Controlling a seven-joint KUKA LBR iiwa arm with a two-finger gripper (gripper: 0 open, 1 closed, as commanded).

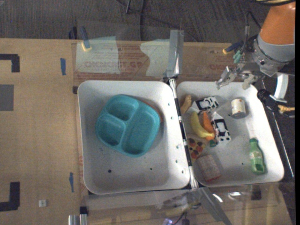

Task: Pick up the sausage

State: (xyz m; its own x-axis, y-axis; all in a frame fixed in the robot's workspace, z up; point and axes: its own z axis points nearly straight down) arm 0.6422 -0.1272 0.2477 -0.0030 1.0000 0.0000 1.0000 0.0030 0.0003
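Observation:
The sausage (186,103), a short tan-brown piece, lies at the far left of the right bin (274,146), close to the wall between the bins. My gripper (233,82) hangs over the far edge of that bin, to the right of the sausage and well apart from it. Its fingers (221,82) are spread open with nothing between them.
Beside the sausage lie a banana (198,125), an orange carrot (208,122), two black-and-white toys (221,130), a pizza slice (197,146) and a brown can (209,167). A small tin (238,108) and a green bottle (255,156) sit further right. A teal divided plate (127,124) lies in the left bin (93,172).

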